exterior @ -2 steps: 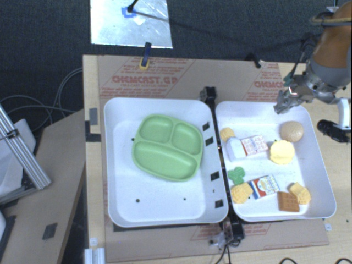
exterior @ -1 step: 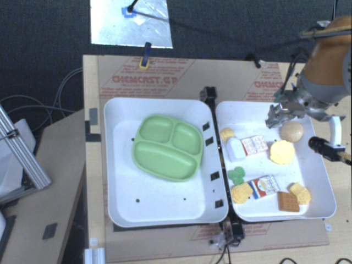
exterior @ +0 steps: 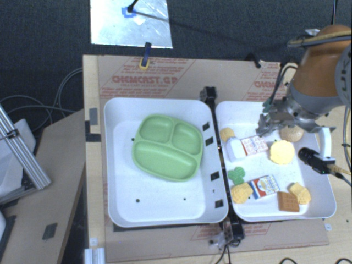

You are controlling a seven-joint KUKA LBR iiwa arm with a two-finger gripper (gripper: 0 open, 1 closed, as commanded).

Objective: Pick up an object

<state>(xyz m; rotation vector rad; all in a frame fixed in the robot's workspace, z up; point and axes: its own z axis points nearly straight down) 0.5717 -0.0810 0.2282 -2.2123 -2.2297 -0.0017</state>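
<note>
carton [exterior: 254, 146] just below fingers [exterior: 264, 124], maybe apart

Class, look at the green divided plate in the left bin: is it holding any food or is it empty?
Empty. The green divided plate shows bare compartments; the food items all lie in the right bin.

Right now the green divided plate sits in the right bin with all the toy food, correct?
Not quite. The camera view shows the green divided plate alone in the left bin; the toy food lies in the right bin.
</note>
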